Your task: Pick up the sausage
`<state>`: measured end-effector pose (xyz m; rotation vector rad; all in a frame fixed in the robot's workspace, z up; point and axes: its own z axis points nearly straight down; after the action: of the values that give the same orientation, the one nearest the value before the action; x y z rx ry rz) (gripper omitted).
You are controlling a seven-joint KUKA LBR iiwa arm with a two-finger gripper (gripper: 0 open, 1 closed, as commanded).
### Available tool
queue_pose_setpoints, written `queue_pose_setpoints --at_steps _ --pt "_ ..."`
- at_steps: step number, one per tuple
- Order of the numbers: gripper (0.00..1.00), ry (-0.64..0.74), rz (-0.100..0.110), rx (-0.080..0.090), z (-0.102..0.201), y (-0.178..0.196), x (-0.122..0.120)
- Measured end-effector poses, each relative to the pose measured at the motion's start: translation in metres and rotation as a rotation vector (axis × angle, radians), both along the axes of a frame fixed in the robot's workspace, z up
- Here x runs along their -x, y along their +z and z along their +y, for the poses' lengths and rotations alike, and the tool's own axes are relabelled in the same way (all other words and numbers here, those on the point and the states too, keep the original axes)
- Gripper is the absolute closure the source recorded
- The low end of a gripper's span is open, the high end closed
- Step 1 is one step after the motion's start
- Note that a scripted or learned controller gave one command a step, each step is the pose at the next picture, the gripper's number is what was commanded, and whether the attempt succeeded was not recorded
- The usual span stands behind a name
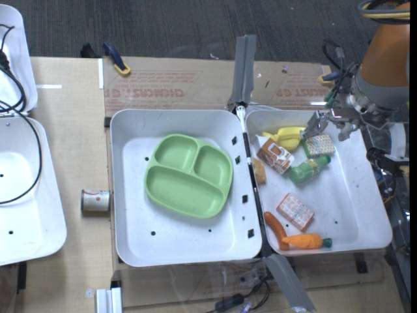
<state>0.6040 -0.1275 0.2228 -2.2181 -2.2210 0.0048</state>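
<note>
We see the reddish-orange sausage (pixel 274 225) touching the orange plastic carrot (pixel 303 241), far from the pincer (pixel 315 126), whose grip we cannot tell

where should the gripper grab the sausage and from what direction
Probably from above on the sausage's upper half. It lies flat along the right bin's left wall, and its lower end touches the carrot, so fingers likely fit best across it higher up.

From my feed, the one thing I can read is red lettering on the cardboard sheet (pixel 195 83) lying on the worktop behind the bins; it faces away from me, upside down, and looks like "CHICMOZI GP", printed twice. The small packages in the right bin (pixel 365 194) carry print too fine to read.
</note>
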Motion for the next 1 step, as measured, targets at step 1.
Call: queue_pose_setpoints --at_steps 1 --pt "0.0 -0.131 -0.001 0.001 0.0305 -0.1179 0.0303"
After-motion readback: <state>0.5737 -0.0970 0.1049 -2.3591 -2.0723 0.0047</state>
